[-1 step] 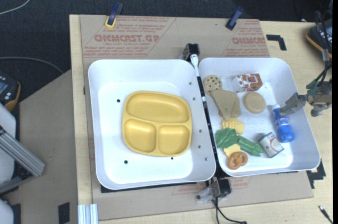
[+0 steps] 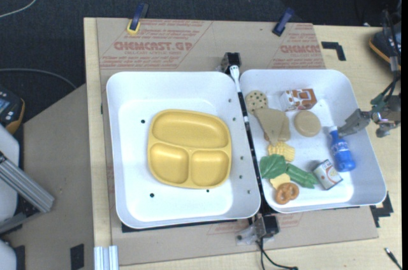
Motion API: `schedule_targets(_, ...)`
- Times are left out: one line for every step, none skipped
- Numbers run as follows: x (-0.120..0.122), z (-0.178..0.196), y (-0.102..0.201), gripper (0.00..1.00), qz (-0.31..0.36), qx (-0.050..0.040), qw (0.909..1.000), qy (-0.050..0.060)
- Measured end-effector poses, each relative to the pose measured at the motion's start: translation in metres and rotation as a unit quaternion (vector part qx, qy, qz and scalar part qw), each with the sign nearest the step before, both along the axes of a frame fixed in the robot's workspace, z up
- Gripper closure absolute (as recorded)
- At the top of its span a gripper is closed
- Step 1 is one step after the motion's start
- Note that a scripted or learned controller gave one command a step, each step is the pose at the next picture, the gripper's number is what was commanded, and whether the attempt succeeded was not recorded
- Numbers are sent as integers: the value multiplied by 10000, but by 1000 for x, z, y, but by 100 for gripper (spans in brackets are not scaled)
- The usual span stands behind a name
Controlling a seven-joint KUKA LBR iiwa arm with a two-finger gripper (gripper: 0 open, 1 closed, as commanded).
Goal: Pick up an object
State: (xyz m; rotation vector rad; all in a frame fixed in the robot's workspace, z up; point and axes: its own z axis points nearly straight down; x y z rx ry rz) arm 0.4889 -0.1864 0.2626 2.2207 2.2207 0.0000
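Counter bearing two white bins. Left bin holds a yellow divided tray. Right bin: crowded toy foods, blue bottle just beside the gripper at its right rim; gripper state cannot be told.

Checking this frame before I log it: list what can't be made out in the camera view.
- Gripper: reaches in at the right edge; arm cut off, finger state unreadable.
- Small carton: label too small to read.
- Green toy: partly covered by neighbouring pieces, shape unclear.
- Red-and-white packet: print blurred.
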Motion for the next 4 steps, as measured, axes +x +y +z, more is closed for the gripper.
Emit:
schedule_targets(9,-52,-3,0,0,17,10000,35)
schedule_targets(11,-96,1,0,2,20,10000,36)
schedule_targets(10,-139,6,0,0,20,10000,33)
schedule_targets(11,-179,11,0,23,58,10000,33)
